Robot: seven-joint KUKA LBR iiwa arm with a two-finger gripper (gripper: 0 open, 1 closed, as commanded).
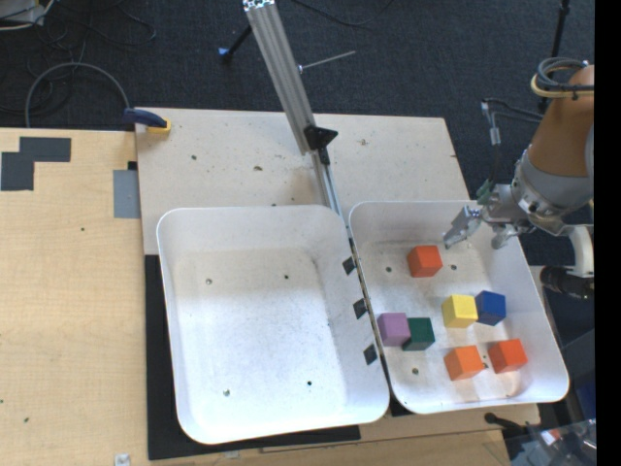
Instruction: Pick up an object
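fixed overhead camera, slanted down, both bins visible

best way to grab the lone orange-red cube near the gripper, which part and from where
Take the orange-red cube from straight above, by two opposite side faces. It sits flat in the right bin with bare floor on every side, so fingers fit down either pair of faces. The gripper is just up and right of it.

Both bins, left bin and right bin: white, smooth, semi-matt plastic look, floors speckled with dark flecks. Blocks, e.g. orange block and blue block: solid colours, matt, smooth faces. Bench top: pale wood-grain board, matt. Slanted rail: bare aluminium-like metal, dull sheen. Floor beyond bench's far edge: dark, carpet-like, rough.
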